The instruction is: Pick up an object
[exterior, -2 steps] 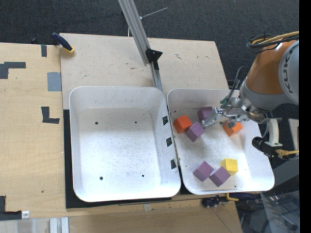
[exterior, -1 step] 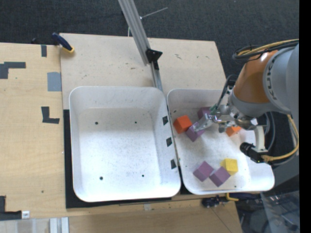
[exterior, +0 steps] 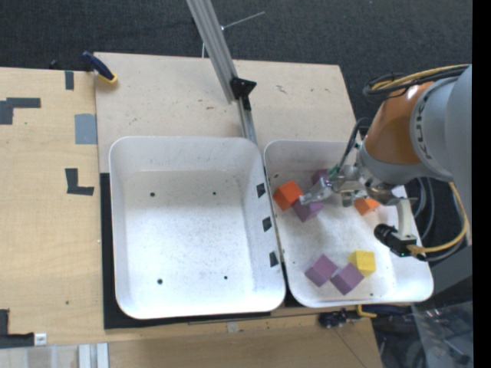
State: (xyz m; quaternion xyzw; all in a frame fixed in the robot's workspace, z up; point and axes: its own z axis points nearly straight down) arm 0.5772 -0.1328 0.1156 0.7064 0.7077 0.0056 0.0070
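Grey metal tool (exterior: pixel 322 193) lowered into the shallow white plastic right-hand bin (exterior: pixel 399 286); finger state impossible to tell. Touching or just beside its tip: a small purple cube (exterior: pixel 308 210), likely light, rigid and smooth, best pinched across two flat opposite faces. Just beyond the tip, an orange cube (exterior: pixel 287 195). Behind the tool, a smaller orange block (exterior: pixel 367 204). Further toward the bin's near edge: two more purple cubes (exterior: pixel 333 274) and a yellow cube (exterior: pixel 364 262).
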